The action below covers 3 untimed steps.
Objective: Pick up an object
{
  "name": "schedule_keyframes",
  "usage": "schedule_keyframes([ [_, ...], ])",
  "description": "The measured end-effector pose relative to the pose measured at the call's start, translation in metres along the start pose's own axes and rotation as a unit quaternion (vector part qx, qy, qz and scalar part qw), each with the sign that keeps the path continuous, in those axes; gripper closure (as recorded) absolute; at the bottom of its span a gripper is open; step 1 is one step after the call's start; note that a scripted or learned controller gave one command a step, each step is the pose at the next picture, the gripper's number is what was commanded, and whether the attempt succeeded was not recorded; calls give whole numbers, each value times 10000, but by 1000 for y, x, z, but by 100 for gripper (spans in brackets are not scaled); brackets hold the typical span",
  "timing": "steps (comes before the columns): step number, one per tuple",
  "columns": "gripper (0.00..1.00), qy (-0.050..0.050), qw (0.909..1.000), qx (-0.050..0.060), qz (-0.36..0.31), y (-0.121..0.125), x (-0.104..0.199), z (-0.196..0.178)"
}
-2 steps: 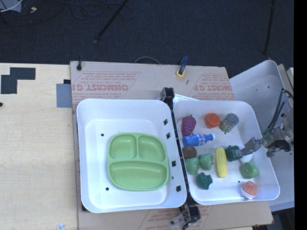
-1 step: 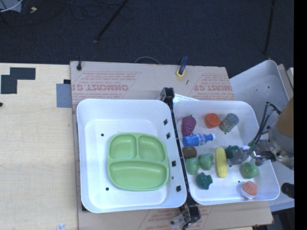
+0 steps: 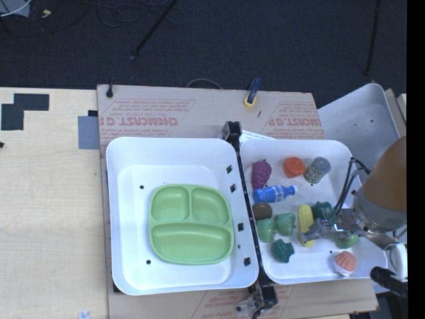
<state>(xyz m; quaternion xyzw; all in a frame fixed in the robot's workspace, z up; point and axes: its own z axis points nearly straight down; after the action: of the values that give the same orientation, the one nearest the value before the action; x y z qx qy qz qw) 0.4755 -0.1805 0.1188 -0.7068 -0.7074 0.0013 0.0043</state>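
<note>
The right bin (image 3: 292, 274) holds several small toys: a purple grape bunch (image 3: 261, 173), an orange-red piece (image 3: 294, 167), a grey-green ball (image 3: 317, 169), a blue bottle (image 3: 273, 193), a brown piece (image 3: 262, 211), light green pieces (image 3: 276, 226), a yellow corn-like piece (image 3: 305, 216), a dark green leafy piece (image 3: 282, 250) and a pink-and-orange piece (image 3: 344, 262). My gripper (image 3: 317, 231) sits low in this bin, just right of the yellow piece and touching or nearly touching its lower end. Nothing is visibly lifted.
The left bin (image 3: 133, 158) carries a green divided plate (image 3: 191, 223). A black divider (image 3: 242, 198) runs between the bins. A dark green piece (image 3: 322, 209) and another green piece (image 3: 345, 240) lie close beside the gripper. The arm (image 3: 392, 178) covers the right bin's right edge.
</note>
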Motion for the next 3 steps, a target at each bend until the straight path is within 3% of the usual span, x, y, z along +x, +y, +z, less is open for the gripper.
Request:
schedule_keyframes([
  [1, 0, 20, 10000, -18, -19, 1, 5, 32],
  [2, 100, 1, 10000, -26, 11, 1, 2, 21],
  [3, 100, -23, 10000, -51, 3, 4, 6, -40],
])
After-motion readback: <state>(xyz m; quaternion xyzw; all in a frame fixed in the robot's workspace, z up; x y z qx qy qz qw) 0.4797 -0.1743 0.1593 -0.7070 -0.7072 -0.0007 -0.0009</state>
